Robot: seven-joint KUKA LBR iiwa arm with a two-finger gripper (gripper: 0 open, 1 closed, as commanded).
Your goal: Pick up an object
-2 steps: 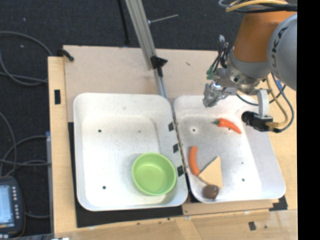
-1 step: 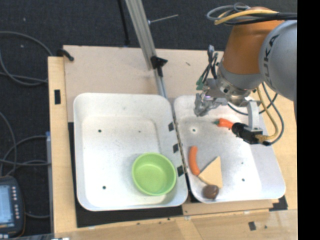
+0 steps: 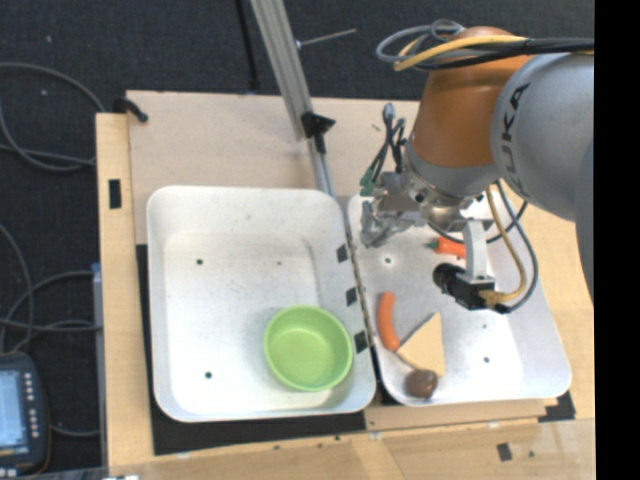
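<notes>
Arm (image 3: 500, 118) hangs over right bin (image 3: 520, 368) (wrist down).

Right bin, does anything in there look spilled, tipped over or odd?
Nothing stands out. The carrot, the tan wedge and a brown lump lie close together near the right bin's front-left corner. The green bowl sits upright in the left bin.

- Two white bins: left bin (image 3: 180, 268), right bin (image 3: 530, 353).
- One green bowl (image 3: 307, 346).
- One orange carrot-like stick (image 3: 387, 320).
- One tan wedge (image 3: 425, 343).
- One small brown lump (image 3: 421, 383).
- One further orange piece (image 3: 450, 248), partly hidden.
</notes>
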